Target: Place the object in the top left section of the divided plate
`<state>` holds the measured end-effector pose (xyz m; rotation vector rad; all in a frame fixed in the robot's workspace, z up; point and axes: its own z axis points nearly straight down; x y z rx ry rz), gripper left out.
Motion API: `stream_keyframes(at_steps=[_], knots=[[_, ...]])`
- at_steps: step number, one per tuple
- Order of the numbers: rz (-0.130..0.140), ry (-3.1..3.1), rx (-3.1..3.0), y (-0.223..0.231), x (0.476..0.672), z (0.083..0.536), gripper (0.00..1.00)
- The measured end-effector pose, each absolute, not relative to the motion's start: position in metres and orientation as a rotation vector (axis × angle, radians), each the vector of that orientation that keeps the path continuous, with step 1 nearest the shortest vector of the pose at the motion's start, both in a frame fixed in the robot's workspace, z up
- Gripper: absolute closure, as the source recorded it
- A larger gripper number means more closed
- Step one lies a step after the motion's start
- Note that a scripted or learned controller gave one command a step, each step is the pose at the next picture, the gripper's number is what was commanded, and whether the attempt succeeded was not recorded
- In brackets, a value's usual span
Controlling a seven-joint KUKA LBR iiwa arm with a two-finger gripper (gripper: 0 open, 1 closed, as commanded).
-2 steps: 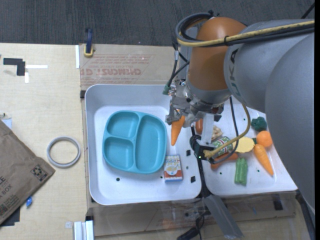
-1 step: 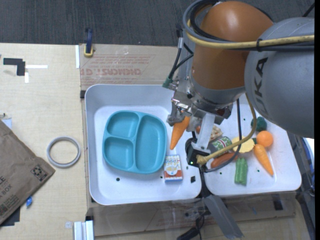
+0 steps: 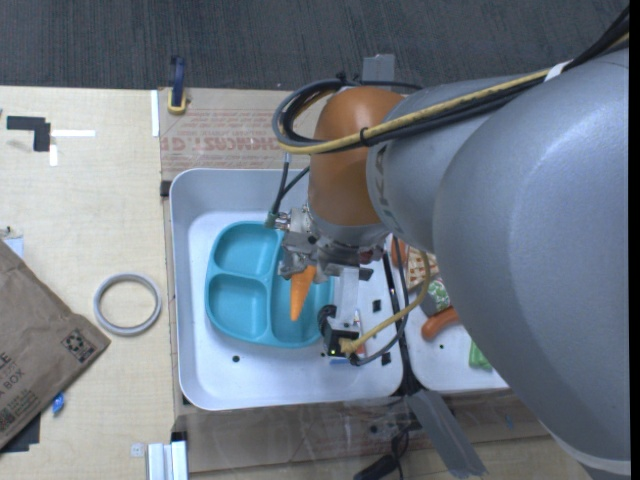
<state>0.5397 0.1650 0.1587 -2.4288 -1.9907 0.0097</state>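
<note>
Carrot hangs pinched in claw above blue divided plate; plate sits in white bin.

The divided plate looks like smooth turquoise plastic with a soft sheen on its ridges. It sits in a white bin of smooth, slightly glossy plastic. The carrot above the plate's right part looks like matt orange plastic. The arm has a smooth grey painted shell with a satin shine, and its orange band gleams the same way. The claw shows bare metal parts. The worktop on the left is pale, matt wood-grain board. On it lie a dull grey ring and a brown cardboard box, rough and matt. Far off, the floor looks like dark, coarse carpet.
</note>
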Motion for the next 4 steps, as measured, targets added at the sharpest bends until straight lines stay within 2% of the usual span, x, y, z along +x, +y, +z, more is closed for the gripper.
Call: stream_keyframes(at_steps=[1,2,3,4], knots=[[0.007,-1.671,-2.661,0.113,0.583,0.267,1.0],[0.011,-1.473,-2.774,0.099,0.549,0.202,1.0],[0.009,-1.433,-2.796,0.133,0.604,0.144,1.0],[0.008,-1.152,-2.923,0.138,0.545,0.222,1.0]])
